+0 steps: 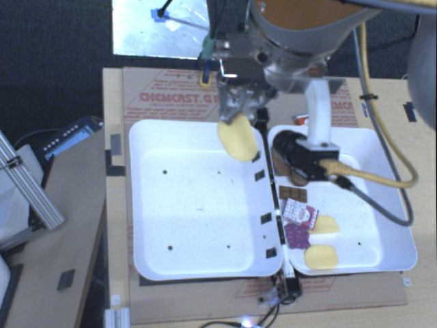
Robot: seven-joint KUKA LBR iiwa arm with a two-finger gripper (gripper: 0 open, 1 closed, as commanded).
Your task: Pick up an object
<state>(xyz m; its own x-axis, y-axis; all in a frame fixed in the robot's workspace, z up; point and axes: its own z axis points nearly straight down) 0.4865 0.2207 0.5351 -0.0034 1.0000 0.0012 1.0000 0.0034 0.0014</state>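
You see the hand (240, 118) grasping a pale yellow object (237, 140) above the left bin (198, 197), near the divider between bins.

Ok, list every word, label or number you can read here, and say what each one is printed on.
"CHEMCAST", red print on the cardboard sheet under the bins, along its far edge.
Smaller red lines around that word: too blurred to read.
Purple and white packet in the right bin: its print is too small to read.

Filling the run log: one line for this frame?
gripper: shut on yellow object | position: above left bin, near divider | right bin: other items remain
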